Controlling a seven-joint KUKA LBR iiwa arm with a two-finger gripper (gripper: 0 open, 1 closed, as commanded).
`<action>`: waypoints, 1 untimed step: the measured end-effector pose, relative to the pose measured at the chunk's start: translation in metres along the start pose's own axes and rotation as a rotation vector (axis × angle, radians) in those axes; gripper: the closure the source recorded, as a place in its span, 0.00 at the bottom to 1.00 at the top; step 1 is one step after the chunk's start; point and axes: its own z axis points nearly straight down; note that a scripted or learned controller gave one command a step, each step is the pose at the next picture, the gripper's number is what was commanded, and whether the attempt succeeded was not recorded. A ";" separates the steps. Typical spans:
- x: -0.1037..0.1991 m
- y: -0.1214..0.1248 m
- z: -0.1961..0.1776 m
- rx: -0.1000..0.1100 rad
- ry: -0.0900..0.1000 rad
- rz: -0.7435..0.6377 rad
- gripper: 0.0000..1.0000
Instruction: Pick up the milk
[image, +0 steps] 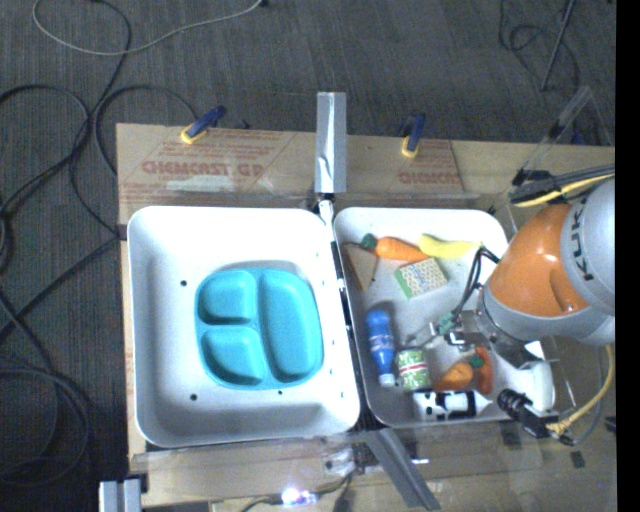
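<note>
Overhead, two white bins sit side by side on a counter (140, 180). A blue tray (260, 325) with three compartments lies in the left bin (150, 330). The right bin (350, 330) holds a carrot (400, 248), a banana (450, 246), a green box (421, 277), a blue bottle (380, 345), a green can (412, 368) and an orange toy (456, 376). The milk (445, 404), a small black-and-white carton, lies on its side at the near wall, just below the can. The arm (545, 275) reaches in from the right, and its hand (462, 332) hangs over the clutter, above the milk; whether it is released or clenched cannot be told. This looks like the approach step. Next, the hand likely needs to shift toward the near wall and descend over the carton.
</note>
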 end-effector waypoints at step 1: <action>-0.040 -0.007 -0.043 0.028 0.008 -0.012 0.00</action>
